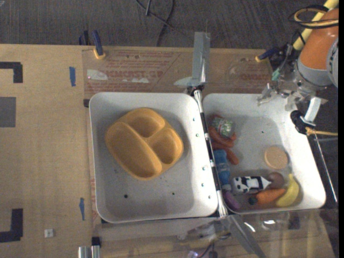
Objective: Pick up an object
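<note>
Where the right bin is holding its clutter, we are seeing a tan disc lying alone toward the right wall and a banana curling in the near right corner. A carrot is lying just beside the banana, close under a black-and-white cow. A blue block is resting along the left wall, with what may be red and green toy food beyond it; blur is hiding its shape. The gripper is hanging over the bin's far right corner, well apart from these things, and we cannot tell whether it is parted or closed. A yellow divided plate is lying in the left bin.
</note>
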